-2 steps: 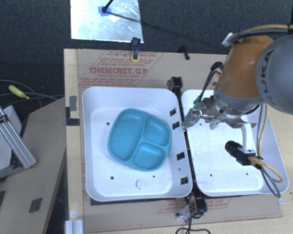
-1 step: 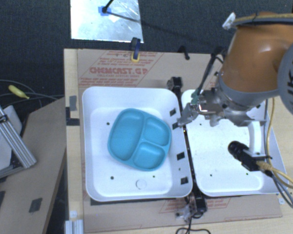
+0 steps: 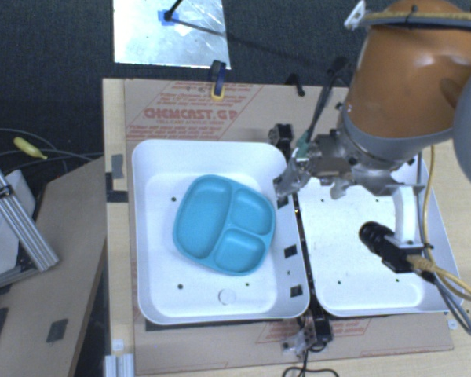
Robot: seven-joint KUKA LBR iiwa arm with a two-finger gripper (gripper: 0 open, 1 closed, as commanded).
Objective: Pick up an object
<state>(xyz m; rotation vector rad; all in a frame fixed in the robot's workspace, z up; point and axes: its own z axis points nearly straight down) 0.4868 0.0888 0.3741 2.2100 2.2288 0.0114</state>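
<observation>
Pale bench top, viewed from above at a slant. Flat across it, a brown protective sheet with CHEMCAST GP printed in red, corners showing beyond the bins at front and back. On the sheet, two shallow white bins side by side: left bin and right bin, both with rounded corners, rims meeting along the middle. Small black fittings along that seam. At the sheet's far edge, a yellow-and-blue clip.
</observation>
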